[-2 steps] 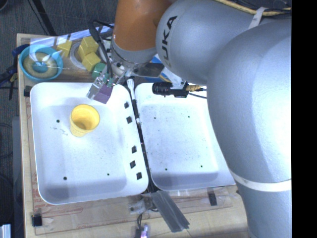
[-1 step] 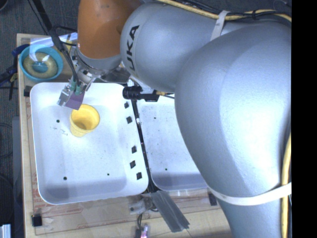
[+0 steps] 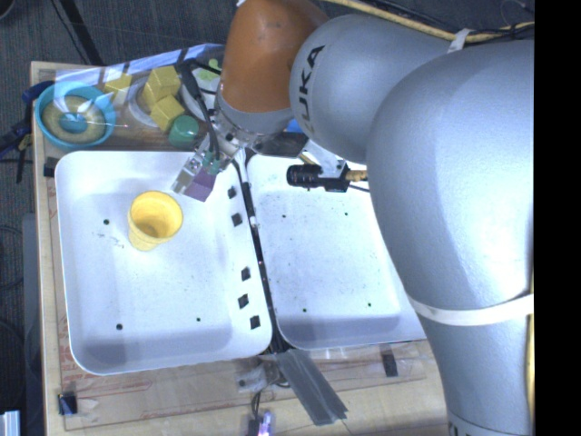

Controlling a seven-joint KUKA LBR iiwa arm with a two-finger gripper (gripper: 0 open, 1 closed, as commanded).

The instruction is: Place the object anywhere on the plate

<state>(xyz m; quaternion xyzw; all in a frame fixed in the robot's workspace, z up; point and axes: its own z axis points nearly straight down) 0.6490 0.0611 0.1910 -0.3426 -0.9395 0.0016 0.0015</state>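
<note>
Yellow plastic is the look of the cup (image 3: 154, 219), a small tumbler lying in the left bin (image 3: 91, 330). Its open mouth faces up toward the camera, showing a rounded rim and a deeper golden hollow inside, while a paler stretch of its side wall shows below the rim. It rests on the white floor of that bin, in the far half, well apart from the dividing edge shared with the right bin (image 3: 345, 325).

Above the cup and to its right, near the far rim of the left bin, hangs the gripper (image 3: 198, 178). Its tip appears as a small greyish-purple block with a touch of green above it; whether the fingers are spread or closed cannot be told from this angle. Nothing is seen between them, and the cup lies apart from the tip.

The grey arm (image 3: 436, 153) sweeps in from the right of the cup, its large body covering much of the right bin's far and right sides. The orange band (image 3: 263, 48) sits directly above the wrist, beyond the cup.

Farther from the camera than the cup, past the bin's far rim, sit a blue bowl (image 3: 74, 116), some yellow blocks (image 3: 163, 98) and a green piece (image 3: 184, 130).
</note>
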